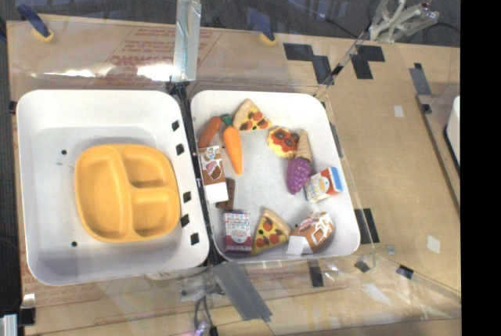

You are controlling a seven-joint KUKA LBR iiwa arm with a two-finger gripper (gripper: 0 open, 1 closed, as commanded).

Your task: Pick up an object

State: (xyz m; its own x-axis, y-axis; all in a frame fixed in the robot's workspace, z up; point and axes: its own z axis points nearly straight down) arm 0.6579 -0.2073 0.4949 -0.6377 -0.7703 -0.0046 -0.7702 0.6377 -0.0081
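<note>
Gripper (407,1) sits at the upper right of the camera view, over the desk (391,139), well apart from both bins. Whether its fingers are apart or together cannot be told from here.

Left bin (31,131) holds a yellow divided tray (125,191).

Right bin (337,162) holds the toy food, all lying loose:
- carrot (232,148), long axis near vertical in the view, green top toward the far rim, tip toward the near rim; 
- second, darker carrot (209,131) just beside it, tilted, against the left wall;
- pizza slice (251,117) at the far end;
- purple grapes (297,174) toward the right;
- small milk carton (325,185) just beside the grapes;
- another pizza slice (271,229) near the near rim.
</note>
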